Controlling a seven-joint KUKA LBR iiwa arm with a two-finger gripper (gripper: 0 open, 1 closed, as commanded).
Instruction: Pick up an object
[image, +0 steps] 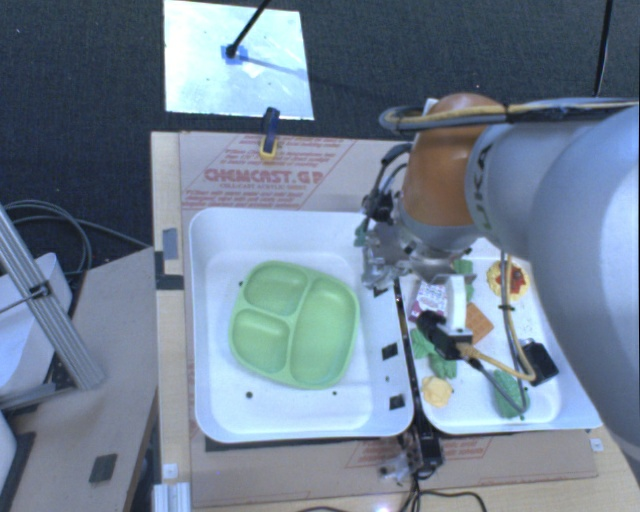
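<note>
The grey arm (560, 210) lies nearest the camera, its broad link covering the upper right and slanting down-left to the orange band (445, 160) above the wrist; the wrist hangs over the inner edge of the right bin (570, 410), close to the divide between the two bins; the gripper (385, 262) points downward at that spot, and whether it is open or closed on anything cannot be told, since the wrist body hides it.

Small objects lie scattered in the right bin, near or just below the gripper; a green leafy piece (508, 392) has its long axis running from upper left to lower right; a black block (538, 362) sits just beside it, tilted; a round yellow piece (437, 391) lies near the bin's lower left corner; an orange flat piece (478, 322) and a white-and-pink packet (432, 297) lie close under the wrist; a yellow-and-red item (507, 279) rests further up, partly hidden by the arm.

The left bin (215, 400) holds a light green divided plate (295, 323) with three compartments, its long axis slightly tilted, lying flat near the centre.
</note>
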